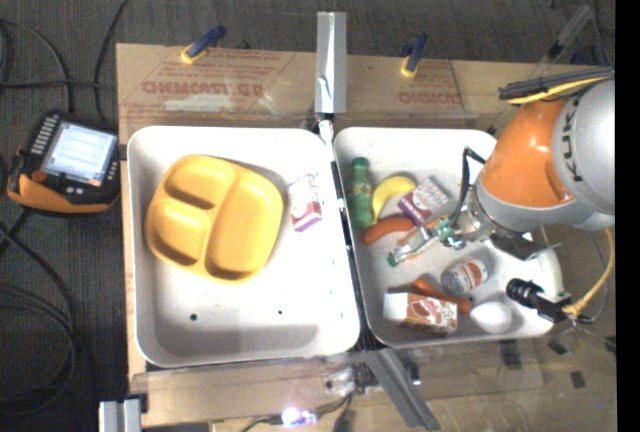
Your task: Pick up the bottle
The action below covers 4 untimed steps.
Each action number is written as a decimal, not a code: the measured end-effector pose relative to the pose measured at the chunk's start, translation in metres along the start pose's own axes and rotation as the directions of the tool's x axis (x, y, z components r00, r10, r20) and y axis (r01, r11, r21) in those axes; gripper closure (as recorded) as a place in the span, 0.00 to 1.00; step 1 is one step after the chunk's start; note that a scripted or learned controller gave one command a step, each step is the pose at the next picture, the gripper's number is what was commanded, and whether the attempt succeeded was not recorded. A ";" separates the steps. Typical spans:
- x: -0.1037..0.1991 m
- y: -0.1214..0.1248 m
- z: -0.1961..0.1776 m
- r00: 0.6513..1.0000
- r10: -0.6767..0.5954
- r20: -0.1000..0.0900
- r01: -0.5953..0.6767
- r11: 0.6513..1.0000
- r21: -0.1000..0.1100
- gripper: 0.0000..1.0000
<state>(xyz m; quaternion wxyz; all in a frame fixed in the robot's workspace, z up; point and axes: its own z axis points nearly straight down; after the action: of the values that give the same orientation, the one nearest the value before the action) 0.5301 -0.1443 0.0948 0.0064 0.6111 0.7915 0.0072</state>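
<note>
The bottle [359, 190] is dark green with a green cap and lies along the left wall of the right bin [372, 315]. My gripper [413, 247] hangs low over the middle of that bin, to the right of the bottle and a little nearer the front. It is apart from the bottle, with a red sausage [384, 231] lying between them. The grey and orange arm reaches in from the right and covers the bin's right side.
The right bin also holds a yellow fruit [394, 191], a purple and white packet [426, 199], a can [466, 275], a red and white carton [431, 313] and a white egg [490, 317]. In the left bin [200, 325] lie a yellow divided plate [214, 216] and a small pink carton [306, 202].
</note>
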 end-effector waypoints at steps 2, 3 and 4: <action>0.001 0.024 0.005 0.988 -0.157 0.005 0.157 0.988 0.005 0.00; 0.043 -0.025 0.004 0.967 -0.254 0.008 0.254 0.967 0.006 0.00; 0.076 0.063 -0.088 0.967 -0.254 -0.005 0.254 0.967 0.019 0.00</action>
<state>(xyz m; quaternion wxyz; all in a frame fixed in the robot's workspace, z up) 0.5702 -0.0549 0.1835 0.0003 0.5047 0.8633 -0.0005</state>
